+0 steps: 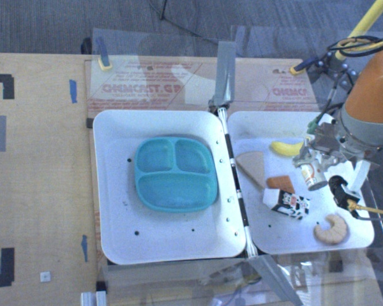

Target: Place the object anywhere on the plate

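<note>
So my pincer [314,164] is hanging over the right bin [364,231], near the far side of it, just beside the banana [286,148]. I honestly can't tell how it's set from this angle, and I can't make out anything gripped in it. There's a small pale cylindrical bit [311,176] right under it, but whether that's part of me or a loose item, no idea.

The teal plate [176,174] sits in the left bin [108,171], three compartments, nothing on it. So the object is over on my side, among the clutter: banana, an orange-brown block [280,182], a little black-and-white carton [287,203], a wooden spatula-looking thing [250,166] and a croissant [330,229].

What worries me: that stuff is packed close. If I drop down here I could clip the banana sideways or nudge the block instead of getting a clean hold. And the carry has to cross the divider between the bins [233,183], so a weak grip probably means dropping it short of the plate.
</note>
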### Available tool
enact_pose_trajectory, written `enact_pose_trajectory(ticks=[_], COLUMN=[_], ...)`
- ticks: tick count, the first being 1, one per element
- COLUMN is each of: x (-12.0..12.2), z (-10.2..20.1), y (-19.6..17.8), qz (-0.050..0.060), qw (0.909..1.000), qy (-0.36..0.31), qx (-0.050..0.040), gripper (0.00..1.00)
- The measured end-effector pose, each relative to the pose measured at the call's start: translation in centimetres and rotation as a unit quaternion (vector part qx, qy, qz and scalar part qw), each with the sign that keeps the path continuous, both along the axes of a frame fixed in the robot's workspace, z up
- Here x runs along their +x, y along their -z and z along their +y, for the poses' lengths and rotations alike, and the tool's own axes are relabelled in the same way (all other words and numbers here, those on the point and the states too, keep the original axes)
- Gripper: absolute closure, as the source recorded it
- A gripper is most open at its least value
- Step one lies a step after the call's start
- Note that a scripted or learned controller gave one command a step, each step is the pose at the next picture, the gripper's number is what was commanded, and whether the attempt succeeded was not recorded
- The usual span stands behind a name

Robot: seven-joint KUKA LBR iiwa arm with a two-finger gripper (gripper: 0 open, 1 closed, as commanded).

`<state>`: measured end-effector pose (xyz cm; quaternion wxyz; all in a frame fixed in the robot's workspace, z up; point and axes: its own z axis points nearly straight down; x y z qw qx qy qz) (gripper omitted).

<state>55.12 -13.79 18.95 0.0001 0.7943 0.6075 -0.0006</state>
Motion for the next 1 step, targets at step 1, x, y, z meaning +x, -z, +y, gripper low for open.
enact_pose_trajectory(ticks=[1], x=[6.13], z=[7.51], y=[0.51], qz=[0.000], qw=[1.0000], qy=[0.002], qx=[0.0004], gripper=[1.00])
